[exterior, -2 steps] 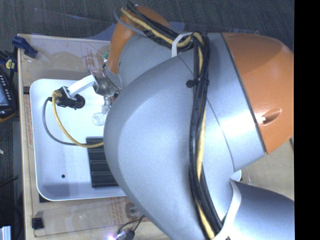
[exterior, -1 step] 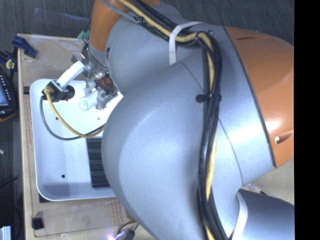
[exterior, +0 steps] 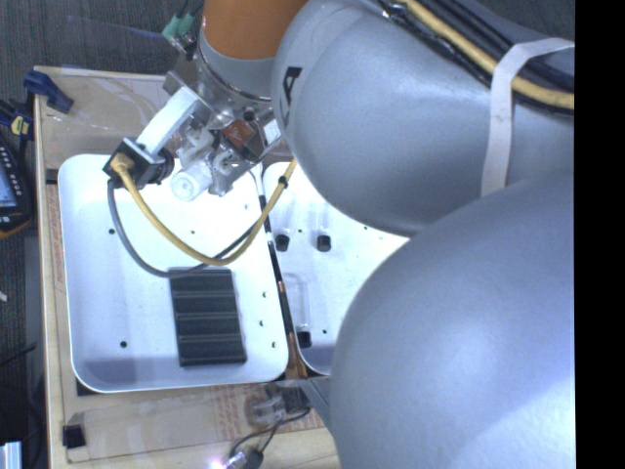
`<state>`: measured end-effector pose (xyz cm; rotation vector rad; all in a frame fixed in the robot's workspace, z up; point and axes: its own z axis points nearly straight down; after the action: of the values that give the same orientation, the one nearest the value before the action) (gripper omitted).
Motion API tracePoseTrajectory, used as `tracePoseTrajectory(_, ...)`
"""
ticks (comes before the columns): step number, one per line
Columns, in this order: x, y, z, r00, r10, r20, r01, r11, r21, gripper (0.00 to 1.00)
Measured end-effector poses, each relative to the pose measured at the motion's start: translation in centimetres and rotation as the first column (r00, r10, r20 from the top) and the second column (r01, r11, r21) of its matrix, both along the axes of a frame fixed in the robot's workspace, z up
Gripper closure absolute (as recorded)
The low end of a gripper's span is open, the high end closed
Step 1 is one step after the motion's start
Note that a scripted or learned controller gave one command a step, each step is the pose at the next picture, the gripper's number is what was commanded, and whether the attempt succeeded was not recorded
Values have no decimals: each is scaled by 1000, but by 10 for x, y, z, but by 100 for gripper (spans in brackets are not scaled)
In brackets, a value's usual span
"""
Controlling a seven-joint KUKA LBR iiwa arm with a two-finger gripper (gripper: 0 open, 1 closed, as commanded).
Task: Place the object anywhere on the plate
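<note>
In the left shallow white bin a dark ribbed rectangular block lies flat, long axis running near-to-far; the pincer hangs above and beyond it, toward the far rim; its opening I cannot tell.

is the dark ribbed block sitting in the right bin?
No, the dark ribbed block lies flat in the left bin, near its front edge, left of the divider between the two bins.

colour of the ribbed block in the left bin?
Dark grey, near black, ribbed block; clearest in the camera view.
</note>
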<state>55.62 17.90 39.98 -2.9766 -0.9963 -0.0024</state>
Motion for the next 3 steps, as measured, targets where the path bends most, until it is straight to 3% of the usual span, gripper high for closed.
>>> tracePoseTrajectory(1,-45,-33,-151,990,144,-10,-144,990,-2,100)
tracePoseTrajectory(2,-36,-115,-210,965,262,-8,-262,965,-1,100)
tracePoseTrajectory(3,-71,-69,-265,1000,-21,-10,21,1000,-1,100)
